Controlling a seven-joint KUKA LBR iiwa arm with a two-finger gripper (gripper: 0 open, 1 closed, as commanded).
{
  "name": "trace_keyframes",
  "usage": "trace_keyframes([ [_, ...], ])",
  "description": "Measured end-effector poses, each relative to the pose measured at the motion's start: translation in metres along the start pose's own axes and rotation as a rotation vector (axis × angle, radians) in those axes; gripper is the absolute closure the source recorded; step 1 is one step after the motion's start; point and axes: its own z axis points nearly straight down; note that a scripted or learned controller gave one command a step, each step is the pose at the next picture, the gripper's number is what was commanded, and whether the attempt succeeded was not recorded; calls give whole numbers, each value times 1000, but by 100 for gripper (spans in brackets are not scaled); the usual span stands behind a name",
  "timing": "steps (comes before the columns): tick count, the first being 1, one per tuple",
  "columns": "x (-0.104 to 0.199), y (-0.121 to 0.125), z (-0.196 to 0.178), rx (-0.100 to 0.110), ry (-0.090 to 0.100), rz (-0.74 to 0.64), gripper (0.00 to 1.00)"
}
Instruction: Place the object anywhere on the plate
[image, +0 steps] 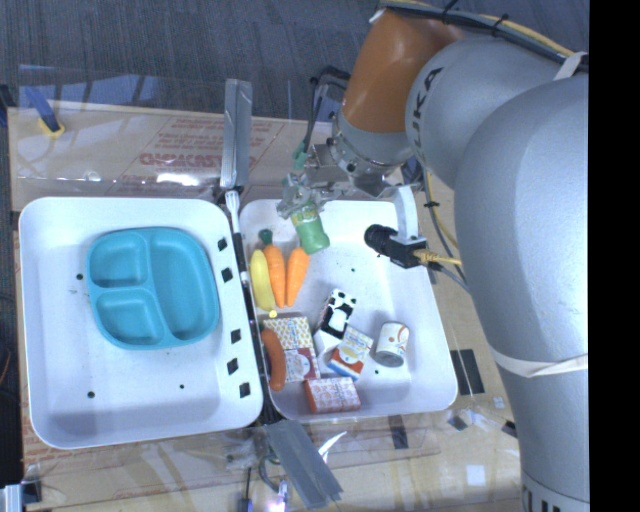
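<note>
A blue plate with three sections lies in the left bin. My gripper hangs over the back left corner of the right bin, just right of the divider. It is shut on a small green bottle with a pale cap, which hangs tilted below the fingers. The bottle sits just above the orange carrots.
The right bin holds a yellow banana, a black-and-white carton, a small can, several snack boxes and a sausage. A metal divider runs between the bins. The arm's grey body fills the right side.
</note>
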Motion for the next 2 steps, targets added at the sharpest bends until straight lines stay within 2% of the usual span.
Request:
trace_keyframes([
  [1, 80, 1, 39, 0, -2, -393, 100],
  [2, 80, 1, 39, -1, -2, -392, 0],
])
